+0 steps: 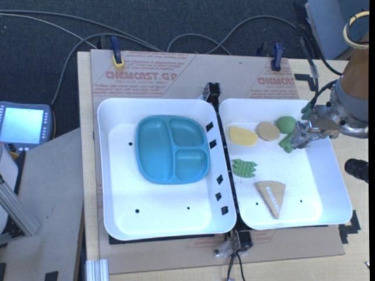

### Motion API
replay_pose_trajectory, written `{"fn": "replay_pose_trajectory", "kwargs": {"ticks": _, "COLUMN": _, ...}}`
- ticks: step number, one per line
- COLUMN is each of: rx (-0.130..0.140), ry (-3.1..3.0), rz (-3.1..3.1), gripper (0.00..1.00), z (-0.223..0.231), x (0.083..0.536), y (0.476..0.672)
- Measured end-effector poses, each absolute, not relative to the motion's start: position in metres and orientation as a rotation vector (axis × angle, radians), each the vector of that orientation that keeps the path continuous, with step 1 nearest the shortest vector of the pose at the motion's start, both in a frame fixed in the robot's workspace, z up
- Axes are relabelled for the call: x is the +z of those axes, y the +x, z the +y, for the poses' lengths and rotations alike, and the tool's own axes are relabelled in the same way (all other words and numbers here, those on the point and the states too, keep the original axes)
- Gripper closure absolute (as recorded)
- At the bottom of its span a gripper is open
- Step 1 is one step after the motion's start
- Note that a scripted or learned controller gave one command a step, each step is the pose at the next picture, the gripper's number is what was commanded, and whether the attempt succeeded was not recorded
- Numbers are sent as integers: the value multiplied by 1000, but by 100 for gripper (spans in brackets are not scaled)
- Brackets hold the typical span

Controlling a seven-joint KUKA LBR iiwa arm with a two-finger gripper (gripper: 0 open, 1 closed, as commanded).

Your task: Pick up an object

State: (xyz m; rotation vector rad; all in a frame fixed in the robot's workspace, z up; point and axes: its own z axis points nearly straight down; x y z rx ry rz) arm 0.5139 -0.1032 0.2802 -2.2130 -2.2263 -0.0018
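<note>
- The bench [176, 69] is a big board with red print on it, clamped at the back, with cables trailing off behind.
- Two shallow white bins sit on it side by side. The left bin [117, 204] holds a teal divided plate [173, 149] and that's about it.
- The right bin [328, 186] has all the small stuff, so that's where the pick is going to happen.
- The arm [354, 81] comes in from the right edge and ends over the upper right part of that bin.
- The gripper [304, 134] sits low there, right up against a green thing. Can't tell if it's spread or closed, it's just a grey blur from this angle.
- A tan wedge [272, 196] lies near the front of the right bin, well apart from the gripper.
- A yellow oval piece [243, 136] and a tan round piece [269, 131] sit in a row to the left of the gripper.
- The green round object [286, 125] is the nearest candidate, I'd guess: it's touching or just beside the gripper on its left, with a green stub [286, 145] hanging below it.
- A leafy green bit [244, 168] sits near the divider, further left and forward.
</note>
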Motion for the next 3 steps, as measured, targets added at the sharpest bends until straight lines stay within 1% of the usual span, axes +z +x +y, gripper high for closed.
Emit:
{"fn": "replay_pose_trajectory", "kwargs": {"ticks": 1, "rx": 0, "ry": -2213, "rz": -2225, "gripper": 100, "z": -50, "x": 274, "y": 517}}
{"fn": "replay_pose_trajectory", "kwargs": {"ticks": 2, "rx": 2, "ry": -2211, "rz": -2223, "gripper": 100, "z": 2, "x": 249, "y": 508}}
{"fn": "replay_pose_trajectory", "kwargs": {"ticks": 3, "rx": 1, "ry": -2209, "rz": -2225, "gripper": 100, "z": 64, "x": 243, "y": 497}}
